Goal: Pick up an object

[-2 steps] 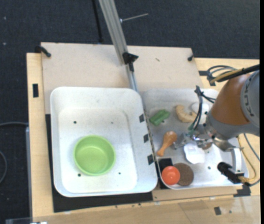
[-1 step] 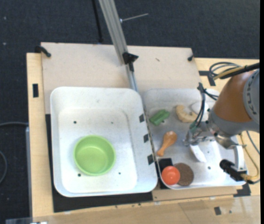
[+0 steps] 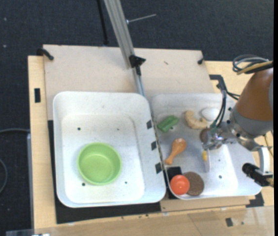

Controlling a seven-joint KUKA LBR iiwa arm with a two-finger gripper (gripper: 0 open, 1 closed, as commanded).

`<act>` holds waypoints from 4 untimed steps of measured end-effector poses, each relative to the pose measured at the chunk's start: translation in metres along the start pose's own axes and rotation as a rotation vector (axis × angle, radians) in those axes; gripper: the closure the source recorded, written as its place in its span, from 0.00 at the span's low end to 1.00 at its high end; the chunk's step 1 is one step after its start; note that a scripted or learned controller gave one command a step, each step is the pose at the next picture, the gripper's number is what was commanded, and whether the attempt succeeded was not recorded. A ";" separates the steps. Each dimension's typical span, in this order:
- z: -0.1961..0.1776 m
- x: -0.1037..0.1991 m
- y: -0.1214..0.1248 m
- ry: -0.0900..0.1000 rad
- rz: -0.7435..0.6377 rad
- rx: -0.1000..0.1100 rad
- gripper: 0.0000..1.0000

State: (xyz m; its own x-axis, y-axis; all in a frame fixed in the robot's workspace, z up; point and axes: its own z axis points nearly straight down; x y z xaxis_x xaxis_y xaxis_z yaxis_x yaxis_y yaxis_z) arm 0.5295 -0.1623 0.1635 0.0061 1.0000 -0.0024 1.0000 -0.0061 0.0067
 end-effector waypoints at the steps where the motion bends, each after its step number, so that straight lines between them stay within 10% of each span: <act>1: -0.054 -0.002 0.003 0.000 -0.009 -0.002 1.00; 4: -0.060 0.167 0.077 0.004 -0.014 0.004 1.00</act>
State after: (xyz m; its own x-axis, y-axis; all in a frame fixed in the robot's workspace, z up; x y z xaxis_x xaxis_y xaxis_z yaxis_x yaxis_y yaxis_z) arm 0.6073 0.0041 0.2233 -0.0082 1.0000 0.0012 1.0000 0.0082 0.0022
